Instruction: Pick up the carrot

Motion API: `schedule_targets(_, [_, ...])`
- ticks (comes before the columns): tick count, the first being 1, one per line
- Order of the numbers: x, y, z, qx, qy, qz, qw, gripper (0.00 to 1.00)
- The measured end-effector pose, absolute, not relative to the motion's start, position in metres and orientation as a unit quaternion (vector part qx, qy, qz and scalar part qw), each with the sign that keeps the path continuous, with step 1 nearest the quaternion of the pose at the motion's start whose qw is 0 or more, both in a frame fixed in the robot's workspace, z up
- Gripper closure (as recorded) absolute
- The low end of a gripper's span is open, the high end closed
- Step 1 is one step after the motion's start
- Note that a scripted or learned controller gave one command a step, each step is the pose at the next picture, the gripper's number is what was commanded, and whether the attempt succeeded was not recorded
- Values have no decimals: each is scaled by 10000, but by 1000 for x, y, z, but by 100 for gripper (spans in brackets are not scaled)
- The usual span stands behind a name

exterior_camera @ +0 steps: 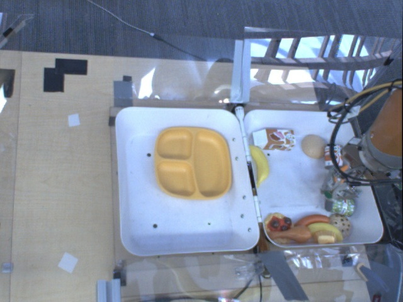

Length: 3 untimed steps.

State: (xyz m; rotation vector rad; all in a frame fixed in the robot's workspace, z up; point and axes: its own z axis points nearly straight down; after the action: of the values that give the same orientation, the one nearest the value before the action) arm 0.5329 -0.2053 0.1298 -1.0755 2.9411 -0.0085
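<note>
- Surface (56,187): pale wood, carrying two white bins side by side.
- Left bin (135,231): holds a yellow plate (192,162) with three compartments, lying near its centre.
- Right bin (296,181): a banana (259,164) lies along its left wall; a printed packet (274,139) sits just beside it at the far edge; a pale egg (312,146) rests further right.
- Carrot (313,219): orange, lying at the near edge of the right bin, amid a cluster of toy foods with a speckled ball (340,223) at its right end.
- Tool (337,190): low over the right side of the right bin, above and right of the carrot; whether its fingers are spread or closed cannot be told, and nothing is seen between them.
- Arm (384,134): enters from the right, trailing black and yellow cables.
</note>
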Motion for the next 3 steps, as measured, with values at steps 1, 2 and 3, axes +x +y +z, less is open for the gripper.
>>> schedule_targets(1, [538,-202,116,-2996,9541,-17,50,100])
schedule_targets(2, [548,-105,91,-3911,9203,-41,80,100])
schedule_targets(3, [578,-152,190,-5164,8563,-39,58,100])
